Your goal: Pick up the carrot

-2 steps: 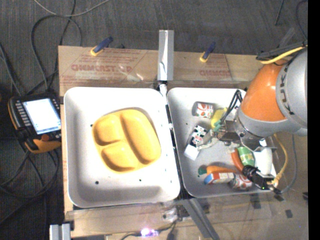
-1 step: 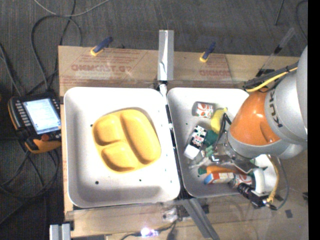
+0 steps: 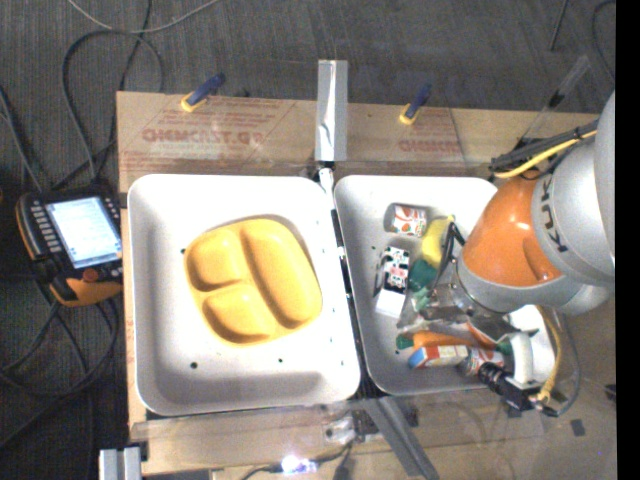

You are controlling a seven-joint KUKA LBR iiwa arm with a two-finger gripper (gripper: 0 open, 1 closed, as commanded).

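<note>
Faint red print on the cardboard sheet (image 3: 210, 136) under the bins is too blurred to read.

Right bin (image 3: 362, 268) crowded around the carrot (image 3: 440, 345); bare floor along its left wall.

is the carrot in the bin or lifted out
In the bin. The carrot lies flat on the right bin's floor near its front edge, below the arm.

Dark grey carpet floor (image 3: 250, 28) with loose cables (image 3: 100, 38) upper left. Cardboard-covered worktop (image 3: 200, 133) at centre. Handheld pendant (image 3: 75, 233) with lit screen at left edge.
</note>
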